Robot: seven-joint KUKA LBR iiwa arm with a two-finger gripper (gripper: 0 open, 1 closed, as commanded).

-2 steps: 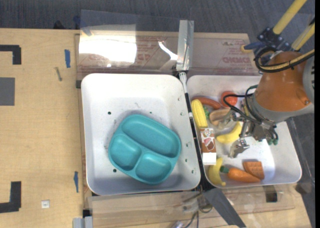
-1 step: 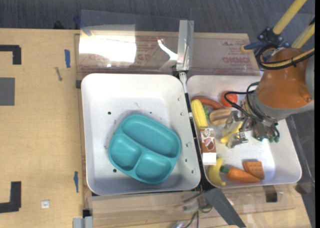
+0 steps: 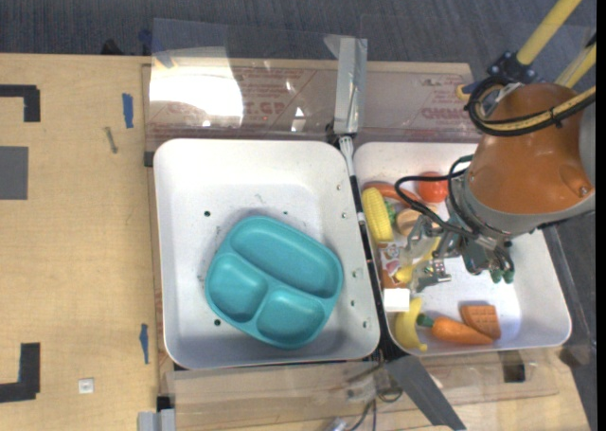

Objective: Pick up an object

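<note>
Hovering low over the right bin (image 3: 554, 301) — gripper (image 3: 431, 263) sits among the toy food; whether its fingers are parted or closed on anything I cannot tell. Items I log: corn cob (image 3: 377, 214) at the bin's left wall, tomato (image 3: 434, 188) behind, carrot (image 3: 458, 331) and banana (image 3: 407, 327) near the front. Left bin (image 3: 189, 183) holds a teal divided plate (image 3: 275, 279). My judgement — descend squarely on one isolated piece, the carrot perhaps, avoiding the crowded cluster.
</note>
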